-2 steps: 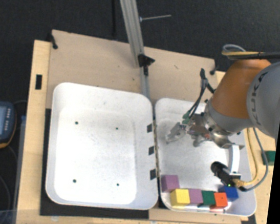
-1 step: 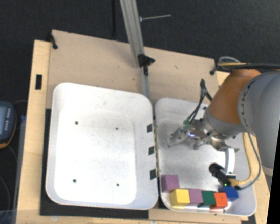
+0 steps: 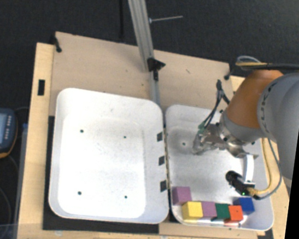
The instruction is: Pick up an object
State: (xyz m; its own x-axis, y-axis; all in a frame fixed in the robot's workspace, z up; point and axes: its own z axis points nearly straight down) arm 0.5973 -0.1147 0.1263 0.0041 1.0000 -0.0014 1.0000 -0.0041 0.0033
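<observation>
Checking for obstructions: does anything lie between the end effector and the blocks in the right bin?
Nothing visible does. The end effector hangs over bare floor in the right bin; the blocks sit along its near edge, apart from it.

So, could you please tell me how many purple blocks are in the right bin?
2: one purple block by the bin's left wall, another between the yellow block and the green block. More may be hidden.

Two bins sit side by side on the bench (image 3: pixel 35 128). Blocks (image 3: pixel 208 210) line the near edge of the right bin (image 3: pixel 182 121). The gripper (image 3: pixel 201 143) hangs over that bin's far half, well behind them.
</observation>
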